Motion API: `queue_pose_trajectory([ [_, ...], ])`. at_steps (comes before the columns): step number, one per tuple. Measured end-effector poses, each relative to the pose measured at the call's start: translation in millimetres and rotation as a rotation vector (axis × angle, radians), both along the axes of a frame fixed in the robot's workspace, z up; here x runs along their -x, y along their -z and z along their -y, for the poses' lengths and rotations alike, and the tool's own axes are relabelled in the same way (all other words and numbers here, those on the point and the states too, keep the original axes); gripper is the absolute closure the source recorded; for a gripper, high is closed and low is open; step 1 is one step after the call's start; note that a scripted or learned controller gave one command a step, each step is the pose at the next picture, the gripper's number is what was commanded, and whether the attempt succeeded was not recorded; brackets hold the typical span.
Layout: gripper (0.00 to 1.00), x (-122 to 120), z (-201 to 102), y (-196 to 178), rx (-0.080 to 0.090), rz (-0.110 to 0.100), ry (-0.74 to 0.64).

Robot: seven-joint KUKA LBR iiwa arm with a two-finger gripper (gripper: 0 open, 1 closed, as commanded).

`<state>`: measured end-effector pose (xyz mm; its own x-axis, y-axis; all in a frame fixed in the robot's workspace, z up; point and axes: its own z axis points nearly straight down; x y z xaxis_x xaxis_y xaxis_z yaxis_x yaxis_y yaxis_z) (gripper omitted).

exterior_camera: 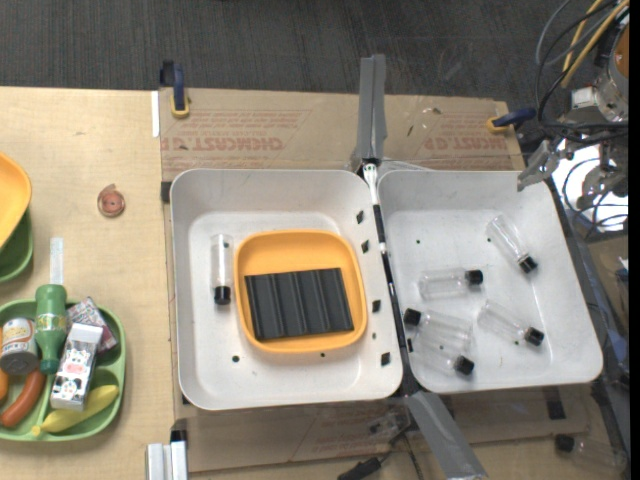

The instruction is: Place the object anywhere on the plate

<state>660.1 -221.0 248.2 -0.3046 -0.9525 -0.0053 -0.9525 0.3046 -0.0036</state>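
Vial (221,268) upright lengthwise; cap toward viewer

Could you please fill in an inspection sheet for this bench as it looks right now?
Surface: two shallow white bins side by side, left bin and right bin, on cardboard over a wooden bench.
Job's things: orange plate in the left bin, bearing a black ribbed block; one clear vial lies beside the plate, off it. Five more clear vials with black caps lie scattered in the right bin.
Clutter: green tray of toy food at the left edge; small pink disc on the bench.
Tool: part of the arm at the upper right; fingers too unclear to judge.
Cables: bundle at the upper right.
Surroundings: dark floor behind the bench.
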Motion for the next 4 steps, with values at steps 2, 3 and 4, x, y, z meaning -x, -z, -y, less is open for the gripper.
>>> queue_pose_trajectory([
  [2, 0.0, 0, 0, 1, 0.001, 0.001, -0.421],
  [3, 0.0, 5, -22, -2, 0.001, -0.001, -0.659],
  [4, 0.0, 1, -11, 6, 0.001, 0.001, -0.866],
])
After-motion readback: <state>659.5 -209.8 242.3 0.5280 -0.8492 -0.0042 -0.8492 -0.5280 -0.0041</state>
